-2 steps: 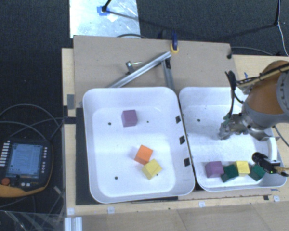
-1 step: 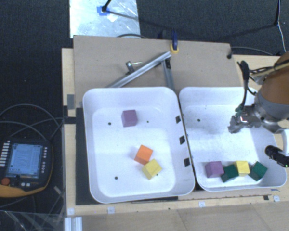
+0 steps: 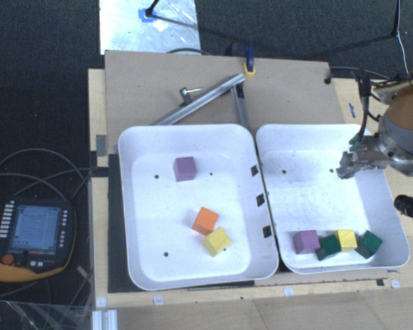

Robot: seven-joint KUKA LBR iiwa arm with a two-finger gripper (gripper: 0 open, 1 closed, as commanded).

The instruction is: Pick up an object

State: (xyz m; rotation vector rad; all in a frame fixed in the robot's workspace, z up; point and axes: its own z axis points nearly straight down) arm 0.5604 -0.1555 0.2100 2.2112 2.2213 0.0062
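My gripper [image 3: 347,168] hangs over the right bin [image 3: 316,143], toward its right side, above bare white floor. Nothing shows between its tips. Along that bin's front wall sits a row of blocks: a purple one [image 3: 305,240], a dark green one [image 3: 327,247], a yellow one [image 3: 347,238] and another dark green one [image 3: 369,243]. The left bin [image 3: 144,184] holds a purple block [image 3: 185,168] near the back, with an orange block [image 3: 205,220] and a yellow block [image 3: 217,240] touching each other near the middle front.
A metal rod and clamp [image 3: 206,96] lie on the brown board behind the bins. A teach pendant [image 3: 29,231] with its cables rests at the left of the bench. Black clips [image 3: 260,199] sit on the ridge between the bins.
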